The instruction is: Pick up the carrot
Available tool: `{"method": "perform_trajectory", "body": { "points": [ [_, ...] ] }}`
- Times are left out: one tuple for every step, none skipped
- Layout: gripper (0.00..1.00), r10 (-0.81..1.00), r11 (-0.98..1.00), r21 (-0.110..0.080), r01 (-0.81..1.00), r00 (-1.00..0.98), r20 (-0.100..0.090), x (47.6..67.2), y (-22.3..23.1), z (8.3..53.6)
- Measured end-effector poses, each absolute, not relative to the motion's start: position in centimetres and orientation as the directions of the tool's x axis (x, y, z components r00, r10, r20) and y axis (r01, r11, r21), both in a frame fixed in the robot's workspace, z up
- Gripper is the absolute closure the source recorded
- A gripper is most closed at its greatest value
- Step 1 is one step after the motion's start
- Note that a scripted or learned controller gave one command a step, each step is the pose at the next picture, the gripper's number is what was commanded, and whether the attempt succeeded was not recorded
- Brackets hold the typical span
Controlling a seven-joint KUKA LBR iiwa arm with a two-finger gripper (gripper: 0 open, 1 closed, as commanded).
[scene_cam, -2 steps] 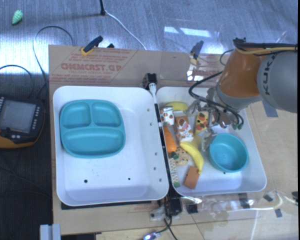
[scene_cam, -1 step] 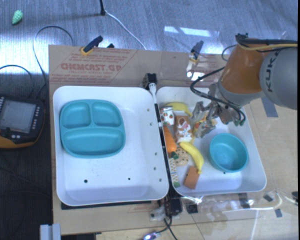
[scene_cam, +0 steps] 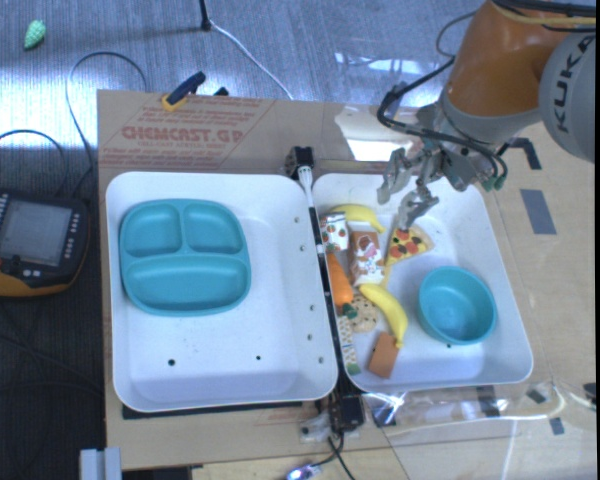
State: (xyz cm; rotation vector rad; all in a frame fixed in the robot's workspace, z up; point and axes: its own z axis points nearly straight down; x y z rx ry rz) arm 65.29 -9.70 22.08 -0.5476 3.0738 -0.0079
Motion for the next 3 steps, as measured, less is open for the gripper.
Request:
{"method": "perform_trajectory", "body": {
  "points": [
    [1.00, -0.578, 0.816, -0.001, -0.578, -0.816, 0.000, 59.2, -17.9, 17.3],
    [1.00, -0.775, 0.632, 0.000, -0.775, -0.632, -0.004, 55.9, -13.6, 18.8],
    [1.00, -0.850, 0.527, -0.014, -0.850, -0.527, -0.005, 54.9, -20.6, 34.5]
  ]
}}
